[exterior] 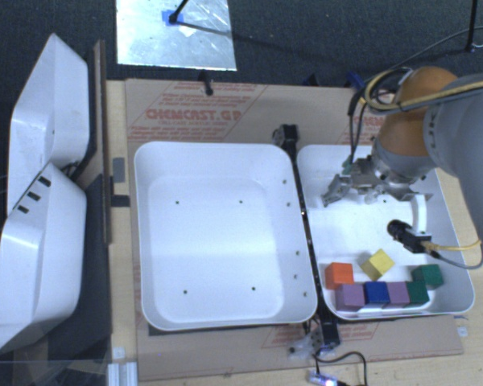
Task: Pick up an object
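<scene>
From my remote seat I see the grey arm with its orange band [419, 87] reaching in from the right over the right-hand shallow white bin [322, 232]. Its two-finger gripper [342, 190] hovers above the bin's upper half with the metal fingers [332, 195] spread apart and nothing between them. The blocks sit well apart from it, along the bin's near edge: an orange cube [339, 275], a tilted yellow cube [380, 263], a purple cube [350, 296], a blue cube [376, 293], a second purple cube [398, 293] and green blocks [425, 280] at the right end. The left-hand shallow white bin [217, 232] lies just beside it.
</scene>
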Robot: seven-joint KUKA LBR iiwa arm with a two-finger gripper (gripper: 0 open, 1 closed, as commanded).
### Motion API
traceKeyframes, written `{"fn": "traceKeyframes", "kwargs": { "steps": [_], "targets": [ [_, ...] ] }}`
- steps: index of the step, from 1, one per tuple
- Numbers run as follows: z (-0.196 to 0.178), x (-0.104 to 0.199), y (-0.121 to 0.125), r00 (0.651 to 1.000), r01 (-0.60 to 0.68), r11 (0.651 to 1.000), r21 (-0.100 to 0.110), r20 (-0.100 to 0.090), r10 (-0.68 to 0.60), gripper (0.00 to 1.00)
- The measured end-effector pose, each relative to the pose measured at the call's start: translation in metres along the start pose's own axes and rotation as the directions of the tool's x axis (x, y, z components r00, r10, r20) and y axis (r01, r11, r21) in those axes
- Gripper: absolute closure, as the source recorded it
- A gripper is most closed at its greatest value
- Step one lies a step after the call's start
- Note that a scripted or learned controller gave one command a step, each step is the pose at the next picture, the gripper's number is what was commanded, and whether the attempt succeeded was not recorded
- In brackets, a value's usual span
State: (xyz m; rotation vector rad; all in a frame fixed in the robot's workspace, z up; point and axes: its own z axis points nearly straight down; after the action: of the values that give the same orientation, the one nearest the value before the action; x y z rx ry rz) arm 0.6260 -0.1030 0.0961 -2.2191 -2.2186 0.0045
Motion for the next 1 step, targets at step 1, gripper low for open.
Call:
{"fn": "traceKeyframes", "kwargs": {
  "steps": [1],
  "targets": [
    [-0.0142, -0.0002, 0.002, 1.0, 0.0, 1.0, -0.007, 0.001, 0.0, 1.0]
  ]
}}
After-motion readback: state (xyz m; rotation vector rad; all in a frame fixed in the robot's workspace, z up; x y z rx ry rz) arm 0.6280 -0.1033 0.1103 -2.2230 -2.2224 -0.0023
